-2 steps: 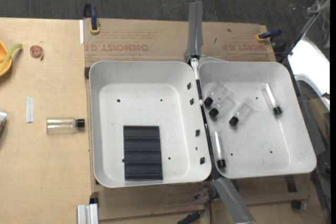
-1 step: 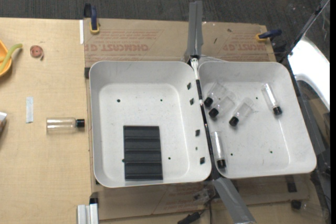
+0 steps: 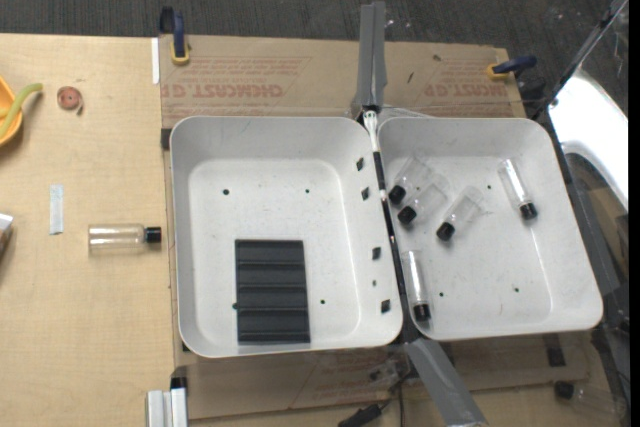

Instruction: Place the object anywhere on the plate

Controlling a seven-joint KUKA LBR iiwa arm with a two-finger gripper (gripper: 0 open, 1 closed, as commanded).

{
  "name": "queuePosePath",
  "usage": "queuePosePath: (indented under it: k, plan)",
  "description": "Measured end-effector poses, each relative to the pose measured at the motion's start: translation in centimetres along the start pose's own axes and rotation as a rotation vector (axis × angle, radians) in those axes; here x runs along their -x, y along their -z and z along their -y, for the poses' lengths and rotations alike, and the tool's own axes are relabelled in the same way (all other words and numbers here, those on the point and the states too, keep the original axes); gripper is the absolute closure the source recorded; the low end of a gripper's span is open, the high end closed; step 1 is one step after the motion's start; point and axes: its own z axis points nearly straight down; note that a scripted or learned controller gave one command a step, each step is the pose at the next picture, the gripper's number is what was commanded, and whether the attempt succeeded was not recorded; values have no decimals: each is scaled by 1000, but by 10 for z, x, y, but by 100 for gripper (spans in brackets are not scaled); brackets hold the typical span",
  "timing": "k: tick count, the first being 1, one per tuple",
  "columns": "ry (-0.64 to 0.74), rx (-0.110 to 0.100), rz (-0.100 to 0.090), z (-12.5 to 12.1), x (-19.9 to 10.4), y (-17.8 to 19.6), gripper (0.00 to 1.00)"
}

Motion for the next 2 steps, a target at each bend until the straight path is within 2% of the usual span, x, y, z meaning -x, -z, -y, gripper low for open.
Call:
queuePosePath:
  k: [1, 2]
  plan:
    - [-4, -1, 0, -3, 28, 0, 0]
    - [-7, -1, 0, 10, 91, 0, 0]
